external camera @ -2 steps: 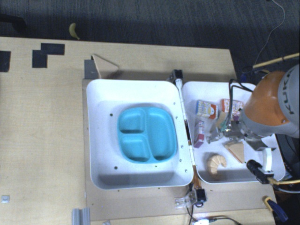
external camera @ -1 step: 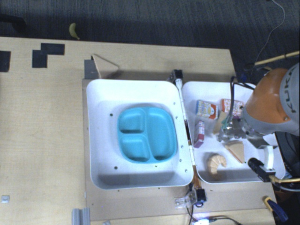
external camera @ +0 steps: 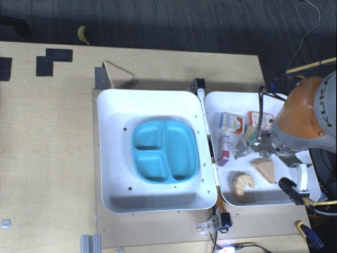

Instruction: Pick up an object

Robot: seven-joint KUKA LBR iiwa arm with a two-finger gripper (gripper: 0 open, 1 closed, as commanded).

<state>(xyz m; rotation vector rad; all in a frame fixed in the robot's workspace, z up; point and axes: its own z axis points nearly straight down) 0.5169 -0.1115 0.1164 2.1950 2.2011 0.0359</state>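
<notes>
The right bin [external camera: 263, 200] holds several small things. A croissant [external camera: 243, 182] lies near its front edge, with a tan wedge [external camera: 265, 169] just to its right. A small white and orange carton [external camera: 232, 123] sits toward the back, and another red and white packet [external camera: 257, 118] lies beside it, partly under the arm. A purple bottle-like item [external camera: 225, 151] lies by the bin's left wall. My gripper [external camera: 251, 145] is low in the middle of this bin, between the cartons and the tan wedge, next to something green.
The left bin [external camera: 113, 141] holds a blue three-compartment tray [external camera: 164, 149]. A black divider strip [external camera: 208, 136] runs between the two bins. Bare bench [external camera: 47, 157] stretches to the left.
</notes>
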